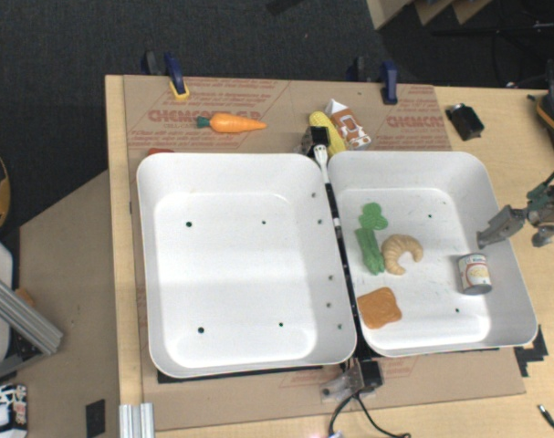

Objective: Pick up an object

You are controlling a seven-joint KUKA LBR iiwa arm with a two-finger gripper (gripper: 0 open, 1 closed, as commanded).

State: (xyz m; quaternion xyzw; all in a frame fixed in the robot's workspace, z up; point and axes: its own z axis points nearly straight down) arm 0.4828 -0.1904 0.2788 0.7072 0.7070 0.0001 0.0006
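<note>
The right bin [459,176] holds a green leafy vegetable toy [371,236], a tan croissant [402,252], an orange-brown slice of toast [380,307] and a small can [475,273] lying near its right wall. My gripper [521,225] reaches in at the right edge of the view, just over that bin's right rim and a little above the can. It touches none of the objects and nothing shows in its grasp. The left bin [158,245] is white, with small dark dots on its floor.
Behind the bins, on the brown board, lie an orange carrot [231,124], a yellow banana [320,126], a small carton [350,129] and a black block [465,121]. Two blue clamps [176,76] grip the board's far edge.
</note>
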